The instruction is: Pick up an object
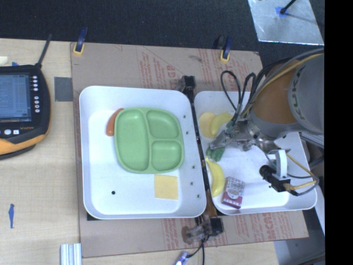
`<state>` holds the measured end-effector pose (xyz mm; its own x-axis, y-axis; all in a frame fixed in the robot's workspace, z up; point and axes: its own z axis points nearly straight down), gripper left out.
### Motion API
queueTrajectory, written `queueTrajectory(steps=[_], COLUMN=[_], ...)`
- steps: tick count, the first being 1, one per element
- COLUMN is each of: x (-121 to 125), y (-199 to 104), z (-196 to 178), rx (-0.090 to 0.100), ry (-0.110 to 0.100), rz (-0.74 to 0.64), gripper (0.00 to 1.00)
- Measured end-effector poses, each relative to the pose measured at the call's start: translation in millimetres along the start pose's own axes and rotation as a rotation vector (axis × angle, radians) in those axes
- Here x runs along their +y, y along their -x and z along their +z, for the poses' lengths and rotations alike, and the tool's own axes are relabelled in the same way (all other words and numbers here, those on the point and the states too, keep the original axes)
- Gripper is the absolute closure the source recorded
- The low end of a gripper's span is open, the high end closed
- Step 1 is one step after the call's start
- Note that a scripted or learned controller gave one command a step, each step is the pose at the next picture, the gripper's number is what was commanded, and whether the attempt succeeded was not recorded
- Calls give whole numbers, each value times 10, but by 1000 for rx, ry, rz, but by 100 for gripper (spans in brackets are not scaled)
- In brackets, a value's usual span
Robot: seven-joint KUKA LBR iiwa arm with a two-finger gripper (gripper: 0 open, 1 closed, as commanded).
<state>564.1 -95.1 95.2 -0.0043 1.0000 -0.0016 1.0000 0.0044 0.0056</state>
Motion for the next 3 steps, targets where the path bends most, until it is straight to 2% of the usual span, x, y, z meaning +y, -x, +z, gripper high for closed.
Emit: queueTrajectory(steps=[1, 2, 3], x=[826, 938, 917], y=[3, 5, 24], z=[4, 7, -104], rx=[1, 2, 3], ry=[0, -4, -19], rz=[1, -1, -1], gripper=[0, 0, 100])
